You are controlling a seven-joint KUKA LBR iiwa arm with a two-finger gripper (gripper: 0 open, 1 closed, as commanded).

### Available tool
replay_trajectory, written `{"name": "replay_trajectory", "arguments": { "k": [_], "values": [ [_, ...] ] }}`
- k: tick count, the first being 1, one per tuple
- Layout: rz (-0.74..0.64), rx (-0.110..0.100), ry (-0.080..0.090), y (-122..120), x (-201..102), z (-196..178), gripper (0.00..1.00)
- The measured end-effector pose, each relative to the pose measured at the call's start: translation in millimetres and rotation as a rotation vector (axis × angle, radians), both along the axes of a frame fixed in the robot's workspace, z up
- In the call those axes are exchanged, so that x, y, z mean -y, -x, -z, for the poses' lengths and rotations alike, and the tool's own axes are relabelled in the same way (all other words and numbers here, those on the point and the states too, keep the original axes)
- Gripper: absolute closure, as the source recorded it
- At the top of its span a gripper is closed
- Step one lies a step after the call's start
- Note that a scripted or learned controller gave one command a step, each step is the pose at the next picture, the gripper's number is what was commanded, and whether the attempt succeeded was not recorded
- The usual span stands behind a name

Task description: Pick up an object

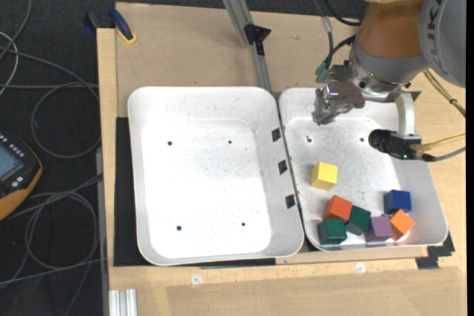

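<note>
Gripper (326, 109) over upper part of right bin (426, 192); jaws' state cannot tell. Yellow block (324, 175) just below, apart.

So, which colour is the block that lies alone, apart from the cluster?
Yellow. The block shows best in the camera view, in the right bin.

Two shallow white bins, left bin (148, 115) and right bin (437, 222). Seven small blocks, all in the right bin: one yellow (324, 175), two orange (340, 208) (402, 222), two green (360, 218) (332, 232), one blue (398, 200), one purple (381, 228). One arm, one gripper (324, 113).
</note>
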State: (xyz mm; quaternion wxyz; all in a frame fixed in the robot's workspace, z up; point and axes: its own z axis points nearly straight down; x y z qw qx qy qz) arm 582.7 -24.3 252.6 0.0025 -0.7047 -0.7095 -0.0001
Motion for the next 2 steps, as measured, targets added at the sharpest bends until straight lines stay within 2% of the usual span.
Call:
{"name": "replay_trajectory", "arguments": {
  "k": [1,2],
  "values": [
    [0.000,0.001,0.001,22,-49,-4,1.00],
    [0.000,-0.001,0.001,38,-102,16,1.00]
  ]
}}
